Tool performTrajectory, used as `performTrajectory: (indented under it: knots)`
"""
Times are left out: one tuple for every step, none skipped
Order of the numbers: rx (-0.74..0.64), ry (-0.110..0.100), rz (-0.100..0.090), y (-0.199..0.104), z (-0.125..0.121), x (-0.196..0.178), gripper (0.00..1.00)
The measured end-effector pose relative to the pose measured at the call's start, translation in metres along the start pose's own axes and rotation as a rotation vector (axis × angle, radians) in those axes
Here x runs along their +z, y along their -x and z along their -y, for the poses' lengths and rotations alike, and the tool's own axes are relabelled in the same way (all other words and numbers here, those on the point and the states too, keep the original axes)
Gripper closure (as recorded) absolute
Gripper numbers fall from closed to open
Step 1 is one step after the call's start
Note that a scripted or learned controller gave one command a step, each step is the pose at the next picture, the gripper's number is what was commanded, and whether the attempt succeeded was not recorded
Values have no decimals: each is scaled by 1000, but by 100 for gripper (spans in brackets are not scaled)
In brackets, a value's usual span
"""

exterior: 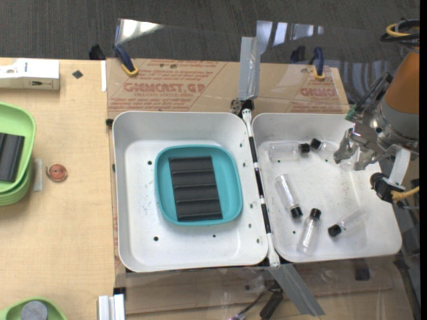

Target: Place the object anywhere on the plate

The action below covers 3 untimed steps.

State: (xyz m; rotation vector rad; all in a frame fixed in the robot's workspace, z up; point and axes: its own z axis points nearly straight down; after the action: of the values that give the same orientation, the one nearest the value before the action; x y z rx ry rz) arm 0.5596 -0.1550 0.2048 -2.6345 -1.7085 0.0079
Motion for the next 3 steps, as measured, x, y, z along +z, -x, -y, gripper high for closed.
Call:
performTrajectory:
  knots:
    - [-2, -3, 2, 0, 0, -7, 100]
    - [-4, -7, 5, 1, 0, -15, 100]
    - [-5, -9, 8, 1, 0, -23, 100]
